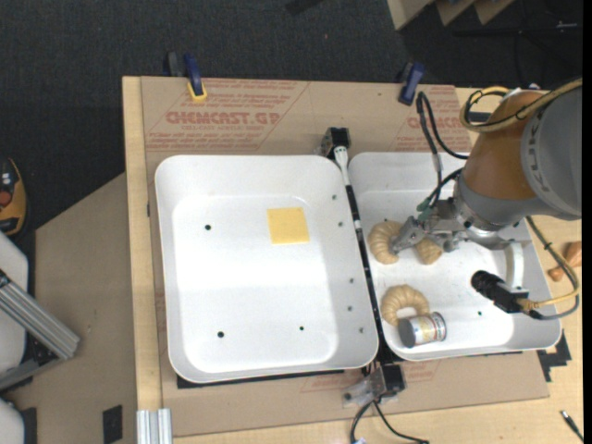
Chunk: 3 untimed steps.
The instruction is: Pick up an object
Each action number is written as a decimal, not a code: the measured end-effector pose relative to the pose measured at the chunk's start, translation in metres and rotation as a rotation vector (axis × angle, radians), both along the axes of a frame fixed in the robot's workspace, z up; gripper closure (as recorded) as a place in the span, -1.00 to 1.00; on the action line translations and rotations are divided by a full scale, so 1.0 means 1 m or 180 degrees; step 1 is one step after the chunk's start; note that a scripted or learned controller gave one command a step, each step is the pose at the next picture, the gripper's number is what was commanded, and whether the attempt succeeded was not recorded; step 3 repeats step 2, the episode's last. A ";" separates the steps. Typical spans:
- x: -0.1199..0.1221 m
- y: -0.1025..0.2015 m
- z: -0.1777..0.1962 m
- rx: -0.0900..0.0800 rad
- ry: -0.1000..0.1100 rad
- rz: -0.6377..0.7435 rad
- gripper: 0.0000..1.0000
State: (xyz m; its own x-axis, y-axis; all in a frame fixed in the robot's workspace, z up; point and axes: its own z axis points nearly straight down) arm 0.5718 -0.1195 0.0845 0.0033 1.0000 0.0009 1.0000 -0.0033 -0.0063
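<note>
My gripper is low in the right bin, in its upper left part. A tan pastry-like piece shows just to its left and another tan piece just to its right. The gripper covers what lies between them, so I cannot tell whether they are one object or whether anything is held. A tan croissant-shaped piece lies nearer the front, with a silver can on its side touching it. A yellow square slice lies flat in the left bin.
The grey arm with its orange band covers the right bin's upper right part. A black connector with cable hangs over the bin's right side. A black divider runs between the bins. Blue clamps sit at the board's far edge.
</note>
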 end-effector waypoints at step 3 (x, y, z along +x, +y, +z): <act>0.030 0.062 0.107 -0.0001 -0.0057 0.0034 1.00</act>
